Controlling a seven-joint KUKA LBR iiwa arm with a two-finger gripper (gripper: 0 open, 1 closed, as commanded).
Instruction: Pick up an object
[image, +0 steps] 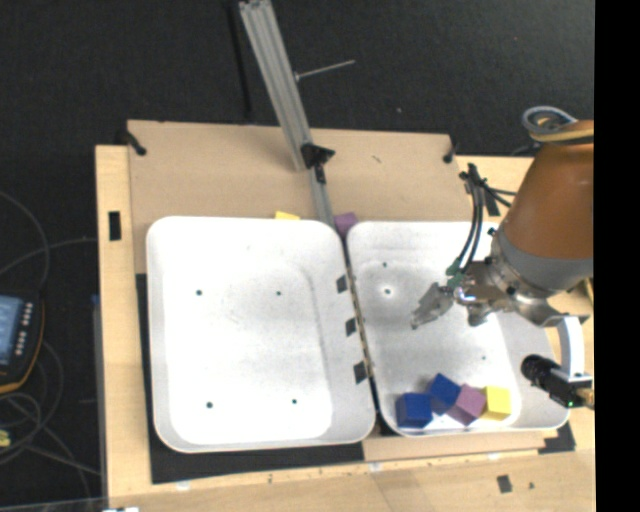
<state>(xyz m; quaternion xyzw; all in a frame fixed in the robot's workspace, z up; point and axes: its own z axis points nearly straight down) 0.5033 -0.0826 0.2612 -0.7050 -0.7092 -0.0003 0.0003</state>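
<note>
In the right bin, several small blocks huddle at the front edge: a blue block, a second blue block, a purple block and a yellow block. My gripper hangs over the middle of this bin, behind the blocks and apart from them. Its fingers are spread open with nothing between them.
The left bin lies beside the right one, with a clipped divider between them. A yellow piece and a purple piece sit just behind the bins' back rims. A slanted metal pole rises at the back.
</note>
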